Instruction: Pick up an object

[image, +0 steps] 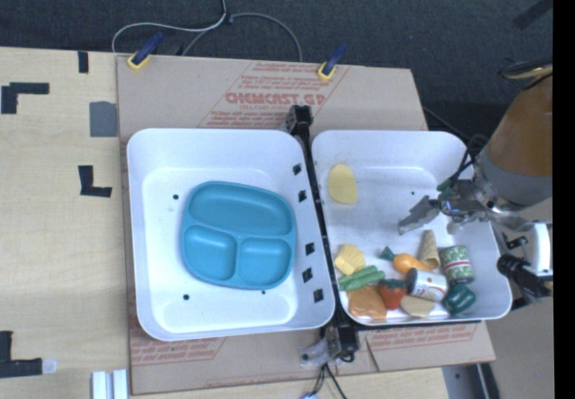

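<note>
The likeliest thing to pick is the cone-shaped tan piece, which lies in the right bin toward that bin's near right corner, its long axis running roughly from far to near with the narrow tip pointing at the far side. It sits at the far edge of a crowded heap: an orange piece and a small green bit touch it on the left, a green-labelled can stands just beside it on the right, and a red-and-white can lies just nearer. The end effector hovers just beyond the cone's tip, toward the bin's right wall, so the cone lies directly on its near side and slightly left; my judgement is that a short drop along the cone's own axis is what the move turns on. Two grey fingers splay apart, spread wide, with nothing between them. Further out, a pale yellow piece rests alone near the divider at the bin's far left, and a yellow piece, green beans and a brown lump fill the near edge. The left bin carries a blue divided plate. The arm's wrist hides part of the right wall, and the heap's items overlap too tightly to tell apart fully.
</note>
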Motion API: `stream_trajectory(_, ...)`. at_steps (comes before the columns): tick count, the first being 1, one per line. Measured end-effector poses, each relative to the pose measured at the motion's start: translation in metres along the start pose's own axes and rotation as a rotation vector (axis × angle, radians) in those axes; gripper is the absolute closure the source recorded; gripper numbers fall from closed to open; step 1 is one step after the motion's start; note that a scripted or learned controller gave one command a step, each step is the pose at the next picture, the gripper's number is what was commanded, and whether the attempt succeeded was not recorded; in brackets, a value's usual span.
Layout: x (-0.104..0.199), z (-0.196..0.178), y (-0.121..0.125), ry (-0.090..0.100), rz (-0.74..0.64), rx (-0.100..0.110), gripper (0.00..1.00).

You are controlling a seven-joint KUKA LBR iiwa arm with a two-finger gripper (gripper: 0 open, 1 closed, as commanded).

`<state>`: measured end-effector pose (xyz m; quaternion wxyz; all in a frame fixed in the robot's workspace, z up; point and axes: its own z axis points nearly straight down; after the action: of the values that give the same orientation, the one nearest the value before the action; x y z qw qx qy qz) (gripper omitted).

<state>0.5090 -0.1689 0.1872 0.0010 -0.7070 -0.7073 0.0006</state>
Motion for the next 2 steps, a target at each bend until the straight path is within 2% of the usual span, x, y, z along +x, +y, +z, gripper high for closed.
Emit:
stream_trajectory(1,0.003,0.085,-0.002,-0.003,-0.004,-0.021,0.0)
stream_trajectory(2,0.07,0.098,0.052,0.002,-0.009,-0.004,0.0)
